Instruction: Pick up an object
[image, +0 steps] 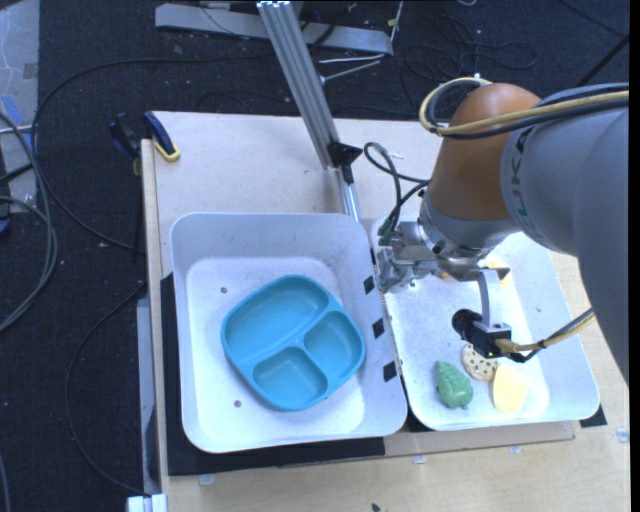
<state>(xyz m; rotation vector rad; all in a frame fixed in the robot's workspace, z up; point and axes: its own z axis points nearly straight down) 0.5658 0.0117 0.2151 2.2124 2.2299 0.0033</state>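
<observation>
A: Left bin (200, 240)?
B: One blue three-compartment tray (292, 342), lying flat.
A: Right bin (560, 290)?
B: Green lump (453, 385), yellow lump (510, 390) and tan disc (478, 362), clustered. Tool (400, 262) is over the left side, apart from them; grip state cannot tell.

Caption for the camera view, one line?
Arm over the right bin, which contains a green item, a yellow item and a speckled tan disc; blue divided tray in the left bin.
</observation>
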